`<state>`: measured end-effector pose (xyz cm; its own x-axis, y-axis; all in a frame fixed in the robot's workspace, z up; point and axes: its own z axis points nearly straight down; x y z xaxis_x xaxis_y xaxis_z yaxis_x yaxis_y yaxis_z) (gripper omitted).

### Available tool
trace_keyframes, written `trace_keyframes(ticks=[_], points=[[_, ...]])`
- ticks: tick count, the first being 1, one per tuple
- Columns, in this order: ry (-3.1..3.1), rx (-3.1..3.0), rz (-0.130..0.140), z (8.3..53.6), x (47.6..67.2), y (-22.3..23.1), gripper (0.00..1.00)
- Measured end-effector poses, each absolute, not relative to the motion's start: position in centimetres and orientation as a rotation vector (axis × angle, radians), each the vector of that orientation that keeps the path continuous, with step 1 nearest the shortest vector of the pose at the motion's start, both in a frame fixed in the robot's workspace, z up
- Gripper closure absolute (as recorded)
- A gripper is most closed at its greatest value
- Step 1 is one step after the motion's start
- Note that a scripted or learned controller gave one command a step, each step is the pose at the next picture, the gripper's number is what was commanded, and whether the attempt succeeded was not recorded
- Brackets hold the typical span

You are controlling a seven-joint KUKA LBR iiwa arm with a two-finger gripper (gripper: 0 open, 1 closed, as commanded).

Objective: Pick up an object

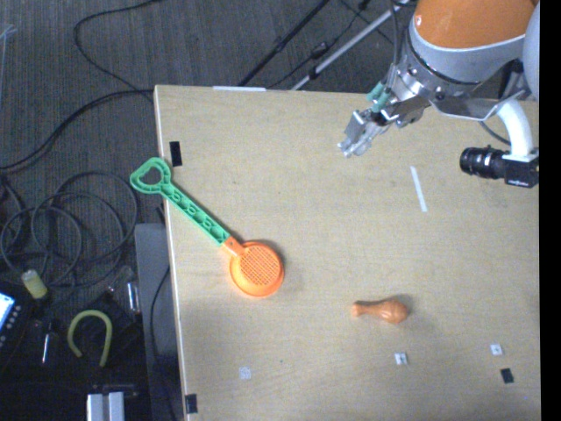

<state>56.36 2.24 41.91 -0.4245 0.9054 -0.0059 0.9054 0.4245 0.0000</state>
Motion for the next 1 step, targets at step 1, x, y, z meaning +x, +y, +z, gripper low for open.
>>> trace_keyframes(ticks=[1], points=[[2.697,1.607,-0.003,41.91,51.34,2.84,1.0]])
